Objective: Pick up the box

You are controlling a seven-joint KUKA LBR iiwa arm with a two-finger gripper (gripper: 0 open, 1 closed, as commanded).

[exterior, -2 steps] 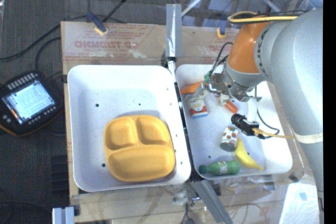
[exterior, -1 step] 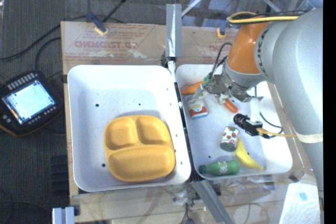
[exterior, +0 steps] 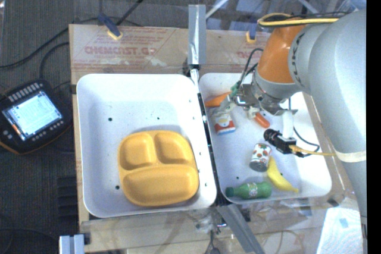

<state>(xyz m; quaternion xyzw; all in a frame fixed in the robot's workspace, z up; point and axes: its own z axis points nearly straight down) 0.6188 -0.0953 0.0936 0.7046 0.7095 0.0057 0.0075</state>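
The box [exterior: 224,123] is a small red and white carton lying near the left wall of the right bin [exterior: 315,178]. My gripper [exterior: 233,102] reaches in from the right, just above and behind the box, under the orange band of the arm [exterior: 280,62]. Its tip sits close to the box's upper edge, and I cannot tell if it touches. An orange carrot-like piece [exterior: 214,99] lies just left of the gripper.
The right bin also holds a small orange piece [exterior: 262,121], a spotted can [exterior: 260,157], a banana [exterior: 280,178] and a green bottle [exterior: 250,190]. A yellow compartment tray [exterior: 158,168] lies in the left bin [exterior: 107,104]. A black cable fitting [exterior: 278,141] hangs below the wrist.
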